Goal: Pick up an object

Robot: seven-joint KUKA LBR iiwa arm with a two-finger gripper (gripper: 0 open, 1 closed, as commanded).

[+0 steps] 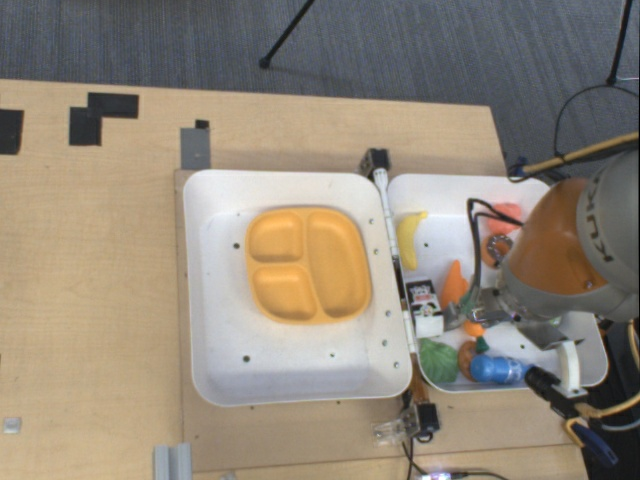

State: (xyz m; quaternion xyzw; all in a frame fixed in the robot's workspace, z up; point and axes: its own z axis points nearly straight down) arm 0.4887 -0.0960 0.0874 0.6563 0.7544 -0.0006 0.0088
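In the camera view, the arm [560, 248] reaches low into the right bin [440, 193], its claw [468, 316] among an orange carrot-like piece [456, 281], a green item [437, 358] and a blue item [495, 370]. Its state cannot be told. A yellow divided tray [305, 264] lies in the left bin [215, 298] on the worktop [90, 288].

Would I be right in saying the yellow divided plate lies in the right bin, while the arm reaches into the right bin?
Not quite. The camera view shows the yellow divided plate in the left bin; the arm does reach into the right bin.
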